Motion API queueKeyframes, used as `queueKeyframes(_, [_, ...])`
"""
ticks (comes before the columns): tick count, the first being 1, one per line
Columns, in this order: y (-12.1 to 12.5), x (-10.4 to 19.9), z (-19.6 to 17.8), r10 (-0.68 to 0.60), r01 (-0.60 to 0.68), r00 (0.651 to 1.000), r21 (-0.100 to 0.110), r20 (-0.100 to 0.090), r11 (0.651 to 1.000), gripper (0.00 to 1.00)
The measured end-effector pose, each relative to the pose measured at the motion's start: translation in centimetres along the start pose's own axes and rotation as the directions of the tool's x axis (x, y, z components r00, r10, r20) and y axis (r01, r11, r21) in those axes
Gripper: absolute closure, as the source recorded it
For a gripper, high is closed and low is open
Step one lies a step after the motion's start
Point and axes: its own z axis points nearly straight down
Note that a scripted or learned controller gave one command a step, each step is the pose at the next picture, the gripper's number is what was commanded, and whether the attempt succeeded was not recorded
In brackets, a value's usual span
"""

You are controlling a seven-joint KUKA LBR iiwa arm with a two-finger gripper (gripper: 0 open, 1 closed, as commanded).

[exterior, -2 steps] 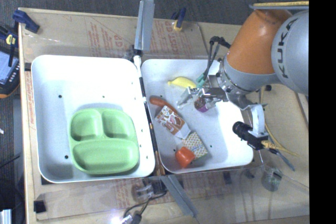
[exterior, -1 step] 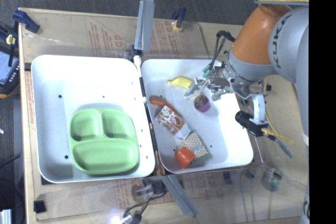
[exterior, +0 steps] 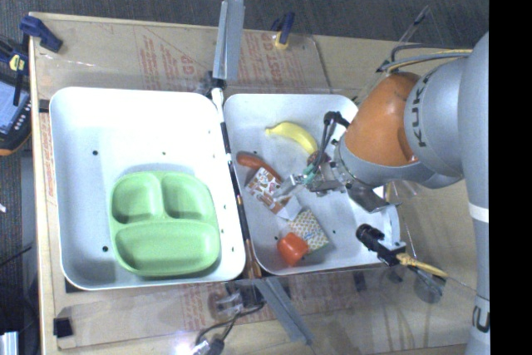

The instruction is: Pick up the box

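In the right bin point(exterior: 366, 260) the gripper point(exterior: 293, 181) sits low beside the box point(exterior: 265, 186); whether it has hold of anything, I cannot tell; a banana point(exterior: 293, 135) lies near.

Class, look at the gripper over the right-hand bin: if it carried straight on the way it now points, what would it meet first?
The gripper points toward the view's left, at the small patterned box. Carrying on, it would probably meet that box first, with the bin wall just beyond. Its height above the box is unclear from this slanted view.
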Motion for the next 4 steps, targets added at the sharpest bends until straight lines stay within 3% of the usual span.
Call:
queueKeyframes(1, [-3.6, 0.9, 1.8, -0.052, 0.053, 0.999, 0.012, -0.005, 0.999, 0.0])
queueKeyframes(2, [-2.9, -3.2, -4.3, 0.111, -0.111, 0.994, 0.028, -0.004, 0.993, 0.0])
queueKeyframes(3, [-4.2, -2.6, 1.9, 0.141, -0.141, 0.99, 0.02, -0.003, 0.99, 0.0])
queueKeyframes(4, [-4.1, -2.8, 0.8, 0.135, -0.135, 0.991, 0.018, 0.001, 0.991, 1.0])
